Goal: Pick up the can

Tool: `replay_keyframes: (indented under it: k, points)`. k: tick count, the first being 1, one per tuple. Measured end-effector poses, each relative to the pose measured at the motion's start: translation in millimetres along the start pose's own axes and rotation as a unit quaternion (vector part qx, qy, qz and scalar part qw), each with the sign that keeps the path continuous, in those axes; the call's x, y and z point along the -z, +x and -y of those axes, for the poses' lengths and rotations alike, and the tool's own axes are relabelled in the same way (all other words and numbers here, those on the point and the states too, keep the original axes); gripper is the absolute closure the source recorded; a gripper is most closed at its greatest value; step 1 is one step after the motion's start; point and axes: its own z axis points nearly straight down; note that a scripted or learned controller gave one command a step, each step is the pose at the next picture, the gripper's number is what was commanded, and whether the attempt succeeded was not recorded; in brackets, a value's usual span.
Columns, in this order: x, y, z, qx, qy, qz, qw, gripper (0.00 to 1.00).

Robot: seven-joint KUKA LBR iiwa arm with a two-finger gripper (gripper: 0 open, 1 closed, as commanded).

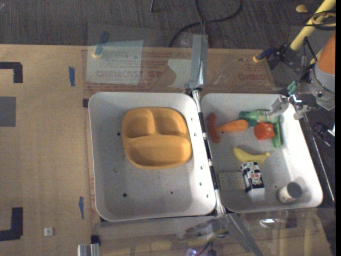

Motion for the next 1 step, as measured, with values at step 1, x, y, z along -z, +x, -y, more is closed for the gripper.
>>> replay_keyframes:
  k: [1]
  points:
    - [-92.8,-4.4,-24.5,-0.024,-0.003,-0.003,0.9997,0.00]
